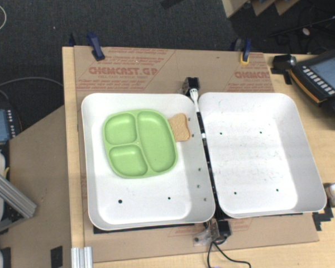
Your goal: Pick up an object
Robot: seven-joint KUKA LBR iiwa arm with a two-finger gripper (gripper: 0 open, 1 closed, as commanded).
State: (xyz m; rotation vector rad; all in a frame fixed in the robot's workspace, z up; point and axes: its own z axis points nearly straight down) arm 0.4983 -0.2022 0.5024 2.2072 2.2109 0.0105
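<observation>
Here, tan flat piece [180, 127] in left bin [100, 205], against green divided plate's [139, 143] right rim; gripper state indeterminable.

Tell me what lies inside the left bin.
A green divided plate and a tan cracker-like piece touching its right rim. Whatever is beneath the plate is covered.

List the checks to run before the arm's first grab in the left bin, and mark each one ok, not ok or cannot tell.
1. Target present: a green divided plate and a tan cracker-like piece lie in the left bin: ok.
2. Tan piece free of the plate: it sits against the plate's right rim, possibly overlapping: cannot tell.
3. Space around the tan piece: the bin wall is close on its right: not ok.
4. Plate lying flat, compartments up: ok.
5. Drop area: the right bin shows bare white floor: ok.
</observation>
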